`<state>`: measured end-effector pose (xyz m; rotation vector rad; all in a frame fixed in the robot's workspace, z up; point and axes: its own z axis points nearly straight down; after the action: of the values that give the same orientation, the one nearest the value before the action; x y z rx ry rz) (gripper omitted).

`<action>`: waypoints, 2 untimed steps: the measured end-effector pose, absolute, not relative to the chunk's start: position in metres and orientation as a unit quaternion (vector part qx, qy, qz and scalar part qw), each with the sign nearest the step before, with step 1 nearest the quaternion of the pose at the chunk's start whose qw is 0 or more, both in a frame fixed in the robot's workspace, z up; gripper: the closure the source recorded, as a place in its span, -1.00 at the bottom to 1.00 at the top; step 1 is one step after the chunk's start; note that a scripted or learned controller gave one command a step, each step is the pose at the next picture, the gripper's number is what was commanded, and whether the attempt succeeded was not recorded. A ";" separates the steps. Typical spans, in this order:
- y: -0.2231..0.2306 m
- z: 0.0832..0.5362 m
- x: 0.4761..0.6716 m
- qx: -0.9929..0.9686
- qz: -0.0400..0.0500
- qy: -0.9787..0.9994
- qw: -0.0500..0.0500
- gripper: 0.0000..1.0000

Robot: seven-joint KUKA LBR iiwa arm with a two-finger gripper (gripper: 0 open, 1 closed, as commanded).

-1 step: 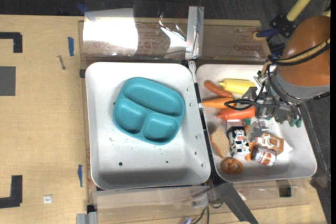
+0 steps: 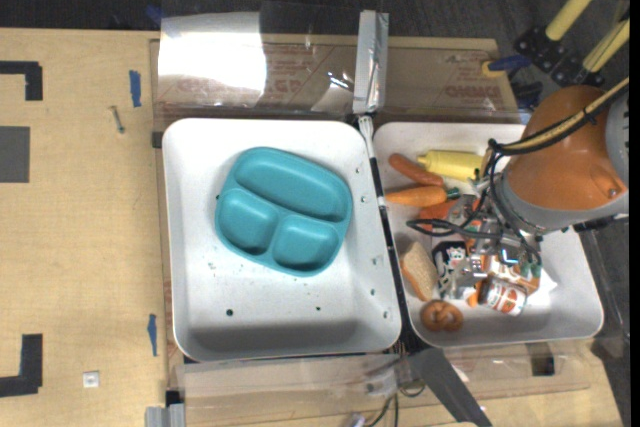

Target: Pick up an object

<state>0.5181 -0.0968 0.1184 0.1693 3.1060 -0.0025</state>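
The gripper [image 2: 478, 265] is down inside the right bin [image 2: 575, 310], reaching into a cluster of small toy items. Wires and hardware crowd the view around it, so whether it is wide, narrow or holding something cannot be told. The arm [image 2: 565, 155] rises above it, its orange band covering the bin's upper right part.

Just below the gripper lies a small orange-and-white can [image 2: 503, 296], tilted on its side. To the gripper's left sits a tan piece like a slice of bread [image 2: 418, 269], and below that, near the bin's front edge, a round brown item [image 2: 441, 316]. Above the gripper, toward the back of the bin, lie two orange carrots [image 2: 415, 183], one over the other, and a yellow bottle [image 2: 451, 163] on its side just beside them.

The left bin [image 2: 195, 245] touches the right bin along their shared edge. It holds a teal divided plate [image 2: 284, 207] with three compartments, resting open side up near the middle.

Both bins sit on the counter [image 2: 75, 215], whose tan surface carries black corner marks and bits of blue tape. Behind the bins stand clear plastic sheets [image 2: 260, 60] in front of brown cardboard.
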 end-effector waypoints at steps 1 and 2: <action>-0.096 0.110 0.533 -0.023 -0.002 1.000 0.011 -1.00; -0.098 0.109 0.574 0.098 0.002 0.995 0.013 -1.00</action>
<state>0.5743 -0.0981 0.1094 0.3061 3.1013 0.0056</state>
